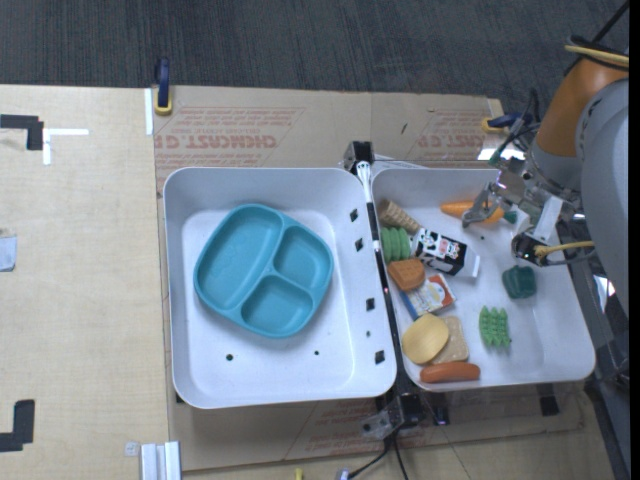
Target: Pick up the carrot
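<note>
Carrot [457, 208] in right bin [560, 363]

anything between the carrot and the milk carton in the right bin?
No. In the camera view the carrot lies at the bin's far side, by the gripper; the milk carton sits nearer the camera. Bare white bin floor between them.

You see only the left end of the carrot [456, 208]; the gripper [490, 211] covers its right end, and its metal parts are too small to read. The arm [590, 118] runs off the right edge. The milk carton's [441, 251] print is too small to read.
</note>
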Controlling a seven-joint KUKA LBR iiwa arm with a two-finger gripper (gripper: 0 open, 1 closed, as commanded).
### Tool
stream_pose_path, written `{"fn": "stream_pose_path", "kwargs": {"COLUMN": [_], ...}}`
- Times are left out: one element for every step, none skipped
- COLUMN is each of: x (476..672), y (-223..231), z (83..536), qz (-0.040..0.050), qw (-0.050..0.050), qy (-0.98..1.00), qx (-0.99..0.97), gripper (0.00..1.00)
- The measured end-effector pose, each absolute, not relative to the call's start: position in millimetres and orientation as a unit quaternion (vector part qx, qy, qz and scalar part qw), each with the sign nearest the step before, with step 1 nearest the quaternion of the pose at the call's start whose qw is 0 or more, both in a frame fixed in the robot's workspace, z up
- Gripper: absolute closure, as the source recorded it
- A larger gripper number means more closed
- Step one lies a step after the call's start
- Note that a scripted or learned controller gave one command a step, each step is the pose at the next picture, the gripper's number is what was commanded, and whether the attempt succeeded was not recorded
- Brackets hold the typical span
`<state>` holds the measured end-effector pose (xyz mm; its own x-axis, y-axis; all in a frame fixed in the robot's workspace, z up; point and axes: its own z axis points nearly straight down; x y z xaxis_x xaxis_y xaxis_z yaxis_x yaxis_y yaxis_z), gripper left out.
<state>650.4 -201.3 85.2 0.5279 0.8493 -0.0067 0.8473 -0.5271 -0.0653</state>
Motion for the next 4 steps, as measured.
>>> {"fn": "stream_pose_path", "kwargs": {"x": [652.7, 650.9, 652.0, 652.0], "y": [-199.0, -199.9, -199.5, -198.9], "z": [95.2, 94.3, 104.2, 104.0], "qz": [0.0159, 0.0196, 0.0189, 0.019], "qw": [0.026, 0.027, 0.026, 0.026], "qy": [-0.488, -0.489, -0.491, -0.492], "qx": [-0.872, -0.872, -0.87, -0.87], "gripper": [1.0, 0.0, 1.0, 0.0]}}
